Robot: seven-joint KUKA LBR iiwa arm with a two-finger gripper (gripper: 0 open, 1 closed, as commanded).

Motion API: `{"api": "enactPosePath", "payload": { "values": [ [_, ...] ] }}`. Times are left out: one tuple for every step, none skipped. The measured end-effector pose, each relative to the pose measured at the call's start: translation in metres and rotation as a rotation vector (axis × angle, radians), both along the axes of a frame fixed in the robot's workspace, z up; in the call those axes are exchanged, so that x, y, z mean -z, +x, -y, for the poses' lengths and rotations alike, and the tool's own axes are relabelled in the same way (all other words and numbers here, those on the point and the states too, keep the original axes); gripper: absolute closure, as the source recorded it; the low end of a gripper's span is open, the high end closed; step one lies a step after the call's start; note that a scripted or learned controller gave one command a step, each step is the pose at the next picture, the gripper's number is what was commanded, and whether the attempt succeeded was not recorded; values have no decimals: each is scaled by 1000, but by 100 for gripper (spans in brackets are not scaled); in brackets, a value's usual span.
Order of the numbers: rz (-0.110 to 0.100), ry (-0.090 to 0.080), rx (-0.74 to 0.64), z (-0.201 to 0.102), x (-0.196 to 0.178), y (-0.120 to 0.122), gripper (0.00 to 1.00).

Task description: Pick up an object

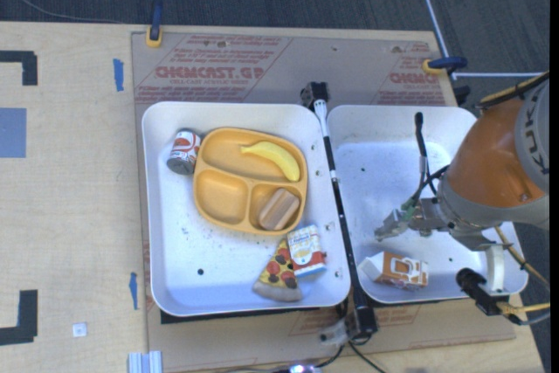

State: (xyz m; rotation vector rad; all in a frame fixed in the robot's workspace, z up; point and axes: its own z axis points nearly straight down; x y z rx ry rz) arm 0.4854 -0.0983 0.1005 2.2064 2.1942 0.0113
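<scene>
Arm (502, 162) in from the right, hanging over the right bin (376, 135). Claw (390, 229) low above the bin floor, tips aimed left and down, just up-left of the small orange-and-white carton (397, 270). Nothing visible between the fingers. Spread or pressed together: cannot tell, too small and seen edge-on.

Likely target: that carton, lying flat near the front wall of the right bin, apart from the claw. Sole loose item in that bin, so probably the easiest pick. Lying flat against the floor means a top-down pinch across its narrow sides; close front wall leaves little room for the near finger.

Left bin (162, 214) more crowded:
- yellow divided tray (223, 192) holding a banana (275, 159) in the back compartment and a bun-like piece (278, 208) in the front right one
- can (182, 152) on its side, touching the tray's left rim
- pizza slice (279, 273) and small juice box (304, 246) touching each other near the front right corner

Task not yet done. Judgement: approach phase, descent and shift toward the carton needed. Risk: claw pushes the carton into the wall instead of straddling it.
</scene>
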Motion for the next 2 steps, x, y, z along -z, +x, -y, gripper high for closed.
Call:
{"api": "enactPosePath", "payload": {
  "values": [
    [-16, 16, -8, 51, 11, -2, 0],
    [-27, 21, -8, 123, -26, -5, 0]
  ]
}}
